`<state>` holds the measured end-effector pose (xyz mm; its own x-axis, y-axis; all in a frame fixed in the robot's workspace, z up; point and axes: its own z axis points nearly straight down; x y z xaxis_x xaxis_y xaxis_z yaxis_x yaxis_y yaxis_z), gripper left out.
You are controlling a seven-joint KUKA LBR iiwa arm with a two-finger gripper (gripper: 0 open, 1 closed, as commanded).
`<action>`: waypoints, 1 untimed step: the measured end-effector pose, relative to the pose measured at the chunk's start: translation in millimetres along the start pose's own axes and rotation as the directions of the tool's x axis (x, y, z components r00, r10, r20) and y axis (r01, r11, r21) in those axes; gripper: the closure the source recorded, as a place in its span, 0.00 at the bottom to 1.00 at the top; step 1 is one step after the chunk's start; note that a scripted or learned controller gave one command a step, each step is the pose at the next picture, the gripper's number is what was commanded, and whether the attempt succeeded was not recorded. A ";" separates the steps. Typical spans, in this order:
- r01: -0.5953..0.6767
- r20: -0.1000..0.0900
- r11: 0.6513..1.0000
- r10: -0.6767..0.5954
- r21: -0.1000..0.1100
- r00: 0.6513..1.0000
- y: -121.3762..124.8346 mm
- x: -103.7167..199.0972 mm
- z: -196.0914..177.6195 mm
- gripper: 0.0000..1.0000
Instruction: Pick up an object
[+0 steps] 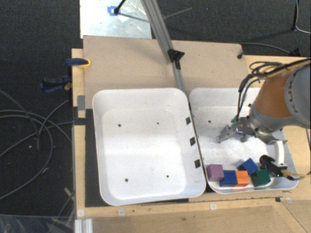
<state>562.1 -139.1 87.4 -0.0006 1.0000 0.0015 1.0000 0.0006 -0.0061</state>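
Colored blocks (236, 175) in right bin (209, 101)

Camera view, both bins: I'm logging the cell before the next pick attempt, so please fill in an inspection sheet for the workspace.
Surface: tan bench bearing a left bin and a right bin.
Job's things: purple block, two blue blocks, orange block and green block, clustered at the right bin's near edge.
Clutter: blue clamp on the bench's left edge.
Grippers: gripper above the right bin's floor, apart from the blocks; finger state unclear.
Cables: black cables on the floor at left; more looped on the arm.
Surroundings: dark carpet; grey pole slanting in from the top.
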 end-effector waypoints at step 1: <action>0.013 -0.002 1.000 -0.013 -0.015 1.000 60.4 168.5 -106.4 0.00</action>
<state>623.0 29.3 193.7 -0.0133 0.9999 0.0032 0.9999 0.0132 0.0088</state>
